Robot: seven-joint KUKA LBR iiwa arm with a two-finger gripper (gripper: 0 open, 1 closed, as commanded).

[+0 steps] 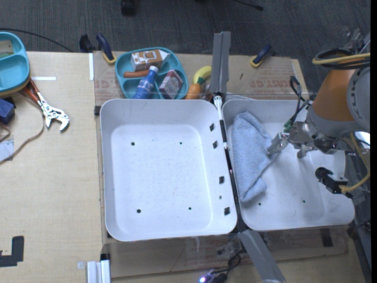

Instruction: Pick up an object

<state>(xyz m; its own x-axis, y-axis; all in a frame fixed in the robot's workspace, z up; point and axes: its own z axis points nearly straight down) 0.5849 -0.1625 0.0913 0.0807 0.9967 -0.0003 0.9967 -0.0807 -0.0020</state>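
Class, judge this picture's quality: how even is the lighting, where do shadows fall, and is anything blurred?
Camera view: soft, even light; a faint shadow under the grey towel in the right bin; the white bins look bright without harsh glare; the end effector is slightly soft, while the wrench stays sharp.

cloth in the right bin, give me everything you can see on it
The cloth is a pale grey-blue towel, soft and terry-like by its look, lying crumpled and folded into a long strip in the right bin. It runs from the bin's upper left down toward its middle, close along the left wall, with its lower end narrowing to a rounded fold. It rests on the bin floor. The hand sits at its right edge, about halfway down; whether it actually touches or grips the cloth cannot be told.
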